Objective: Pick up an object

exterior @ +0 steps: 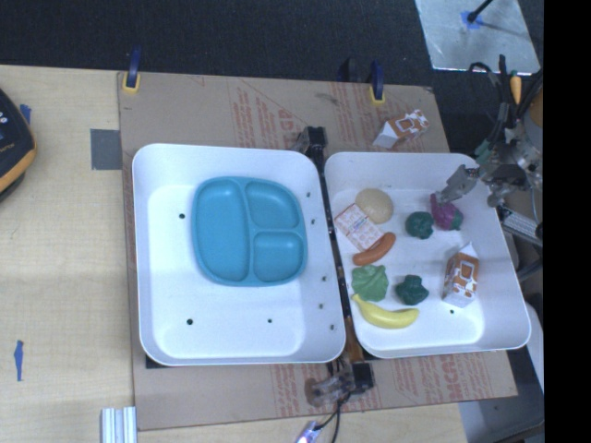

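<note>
Nearest in the right shallow white bin point(517, 314): a yellow plastic banana point(386, 316), lying across the near part. Just beyond it, a light green leafy toy vegetable point(370, 282), and to its right a dark green broccoli piece point(412, 290). Further right, a small white and orange carton point(461, 277), tilted. Past the leafy vegetable, an orange-red toy sausage point(374, 248), and next to it a white packet with red print point(354, 222).

In the left shallow white bin point(140, 247), a light blue plastic tray with three compartments point(249, 230), lying flat.

Further in the right bin: a second dark green round piece point(419, 224), a purple toy vegetable point(446, 213) to its right, and a cream round bun point(375, 204) to the left.

Just above the purple vegetable, at its far right side, the grey gripper point(459, 185); open or closed, cannot tell, and nothing seen held.

Farthest, outside the bins on the brown cardboard sheet point(231, 109), another small white and orange carton point(403, 129).
</note>
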Action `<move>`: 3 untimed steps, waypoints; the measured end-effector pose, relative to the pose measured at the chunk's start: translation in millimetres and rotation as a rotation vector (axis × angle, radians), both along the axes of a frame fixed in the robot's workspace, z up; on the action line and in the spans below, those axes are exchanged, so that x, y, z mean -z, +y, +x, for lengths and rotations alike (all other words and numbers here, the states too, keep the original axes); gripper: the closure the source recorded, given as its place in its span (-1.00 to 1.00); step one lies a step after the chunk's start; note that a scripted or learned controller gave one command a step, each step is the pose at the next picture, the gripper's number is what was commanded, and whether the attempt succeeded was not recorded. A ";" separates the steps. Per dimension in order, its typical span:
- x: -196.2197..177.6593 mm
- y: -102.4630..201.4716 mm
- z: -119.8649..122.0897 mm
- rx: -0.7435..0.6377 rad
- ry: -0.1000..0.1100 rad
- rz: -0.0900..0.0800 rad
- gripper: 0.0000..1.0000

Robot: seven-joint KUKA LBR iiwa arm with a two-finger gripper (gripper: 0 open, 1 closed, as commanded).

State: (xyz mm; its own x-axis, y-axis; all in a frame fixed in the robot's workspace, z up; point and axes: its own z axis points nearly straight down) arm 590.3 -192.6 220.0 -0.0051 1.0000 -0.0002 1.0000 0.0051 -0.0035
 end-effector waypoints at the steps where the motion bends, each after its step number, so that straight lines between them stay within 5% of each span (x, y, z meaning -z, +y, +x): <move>1: 129.3 -13.7 56.0 -0.002 0.001 0.000 -1.00; 2: 128.1 -19.3 17.4 -0.001 0.000 -0.001 -1.00; 3: 117.6 -19.9 17.6 -0.003 0.002 -0.001 1.00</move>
